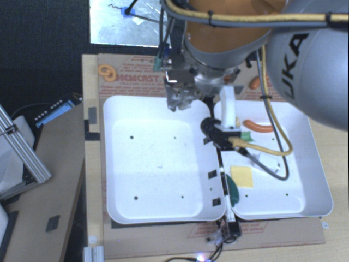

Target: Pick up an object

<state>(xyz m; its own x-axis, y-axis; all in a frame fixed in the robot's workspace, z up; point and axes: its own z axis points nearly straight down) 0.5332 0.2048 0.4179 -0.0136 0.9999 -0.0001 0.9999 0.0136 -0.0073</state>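
My gripper [177, 100] hangs above the left bin's [117, 201] far edge — whether it is spread or closed, I cannot tell. Nothing visibly held. Candidates lie in the right bin [316, 192]: yellow square [242, 176], orange piece [257, 125]. Pick not yet made.

Bins: two, white, shallow — left bin [152, 162] at nine o'clock, right bin [294, 184] at three o'clock.
Yellow square piece [242, 176]: one, right bin.
Dark green object [233, 191]: one, at that bin's seven o'clock edge.
Orange elongated object [257, 125]: one, at its twelve o'clock.
Orange ring [107, 71]: one, on the board, eleven o'clock.
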